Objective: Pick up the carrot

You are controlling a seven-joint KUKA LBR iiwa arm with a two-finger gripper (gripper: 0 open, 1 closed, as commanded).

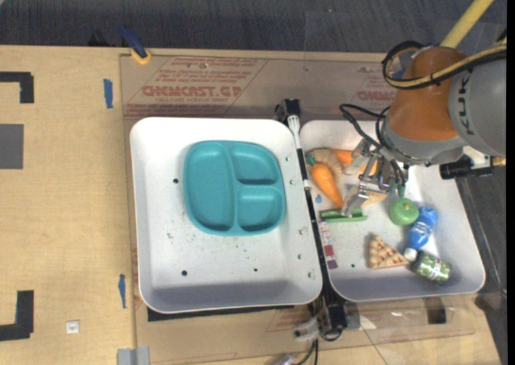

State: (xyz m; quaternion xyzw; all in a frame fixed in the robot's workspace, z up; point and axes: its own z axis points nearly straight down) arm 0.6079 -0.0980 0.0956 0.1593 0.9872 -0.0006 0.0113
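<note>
Left bin: teal divided plate, centred. Right bin: green apple at 3 o'clock; blue bottle just below it; green can at 5 o'clock; waffle-patterned wedge beside the can.

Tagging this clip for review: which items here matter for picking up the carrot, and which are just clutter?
Job:
orange carrot
two-finger gripper
right white bin

Clutter:
teal divided plate
left white bin
green apple
blue bottle
green can
tan waffle wedge
</note>
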